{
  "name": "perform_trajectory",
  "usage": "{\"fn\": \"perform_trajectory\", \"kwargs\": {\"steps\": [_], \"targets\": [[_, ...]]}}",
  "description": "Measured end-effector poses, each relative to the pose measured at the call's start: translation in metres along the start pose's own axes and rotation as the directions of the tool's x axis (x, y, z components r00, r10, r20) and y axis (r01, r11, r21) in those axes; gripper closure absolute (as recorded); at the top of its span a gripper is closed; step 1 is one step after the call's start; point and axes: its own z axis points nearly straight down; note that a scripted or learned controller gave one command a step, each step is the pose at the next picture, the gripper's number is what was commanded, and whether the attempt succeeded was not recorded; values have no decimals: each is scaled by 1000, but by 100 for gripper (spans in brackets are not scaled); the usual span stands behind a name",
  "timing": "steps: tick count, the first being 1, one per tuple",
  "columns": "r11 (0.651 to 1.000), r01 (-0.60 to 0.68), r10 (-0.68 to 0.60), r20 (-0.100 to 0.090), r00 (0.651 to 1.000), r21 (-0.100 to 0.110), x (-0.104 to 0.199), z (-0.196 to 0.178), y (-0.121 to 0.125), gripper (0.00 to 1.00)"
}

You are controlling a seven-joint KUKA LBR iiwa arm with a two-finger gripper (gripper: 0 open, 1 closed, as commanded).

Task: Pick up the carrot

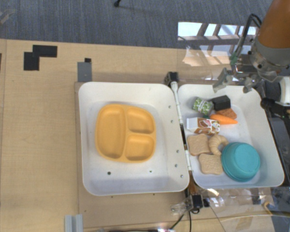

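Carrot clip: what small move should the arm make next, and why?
Probably move the gripper toward the view's bottom edge, over the carrot, before descending. The gripper sits at the right bin's far rim, while the carrot lies inside, untouched, by a black block.

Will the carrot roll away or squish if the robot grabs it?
The carrot looks like a stiff toy, so it probably won't squish. Its rounded, tapered shape could roll or slip between fingers. The black block and small carton sit close beside it, so they might get nudged.
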Motion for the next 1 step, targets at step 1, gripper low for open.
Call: {"fn": "perform_trajectory", "kwargs": {"steps": [1], "targets": [[979,206,-205,-1,979,6,-27,103,-27,0]]}}
